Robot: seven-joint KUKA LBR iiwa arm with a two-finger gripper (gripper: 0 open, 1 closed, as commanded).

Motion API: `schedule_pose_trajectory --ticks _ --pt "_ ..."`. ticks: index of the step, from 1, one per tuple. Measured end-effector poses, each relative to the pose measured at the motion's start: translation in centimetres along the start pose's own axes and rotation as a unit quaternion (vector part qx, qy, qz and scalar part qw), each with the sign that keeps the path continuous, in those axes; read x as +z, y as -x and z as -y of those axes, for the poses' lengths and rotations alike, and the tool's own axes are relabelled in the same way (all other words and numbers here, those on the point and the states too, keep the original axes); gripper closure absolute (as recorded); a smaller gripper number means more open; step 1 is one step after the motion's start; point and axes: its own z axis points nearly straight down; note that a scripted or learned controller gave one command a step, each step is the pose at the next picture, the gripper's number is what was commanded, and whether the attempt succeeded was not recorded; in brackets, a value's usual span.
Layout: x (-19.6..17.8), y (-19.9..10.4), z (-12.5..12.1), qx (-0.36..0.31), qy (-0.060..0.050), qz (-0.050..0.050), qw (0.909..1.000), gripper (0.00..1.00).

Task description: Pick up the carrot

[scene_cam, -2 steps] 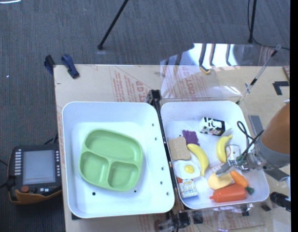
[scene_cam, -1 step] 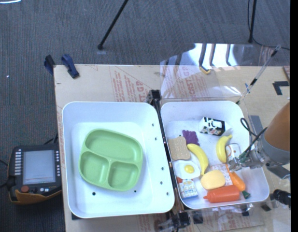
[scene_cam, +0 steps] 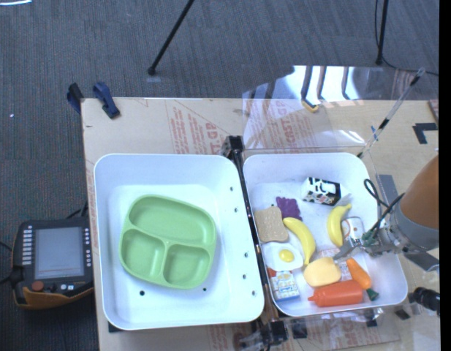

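The carrot (scene_cam: 359,273) is small and orange with a green tip, and it lies slanted near the right wall of the right bin (scene_cam: 258,196). My gripper (scene_cam: 351,247) hangs low over that bin, just above and to the left of the carrot's upper end, between it and a yellow banana (scene_cam: 337,224). The view shows nothing held in the gripper. The grey arm with its orange band (scene_cam: 424,199) comes in from the right edge.
Around the carrot lie a red-orange bottle (scene_cam: 336,294), a yellow lump (scene_cam: 321,272), a second banana (scene_cam: 302,237), a fried egg (scene_cam: 285,254), a bread slice (scene_cam: 270,224), a purple item (scene_cam: 288,208) and a black-and-white carton (scene_cam: 322,190). The left bin (scene_cam: 108,196) holds a green divided plate (scene_cam: 168,241).
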Motion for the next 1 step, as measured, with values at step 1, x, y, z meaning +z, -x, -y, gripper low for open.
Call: schedule_pose_trajectory --ticks 1 --pt "-0.88 0.09 -0.02 0.003 0.000 -0.001 1.0000 1.00"
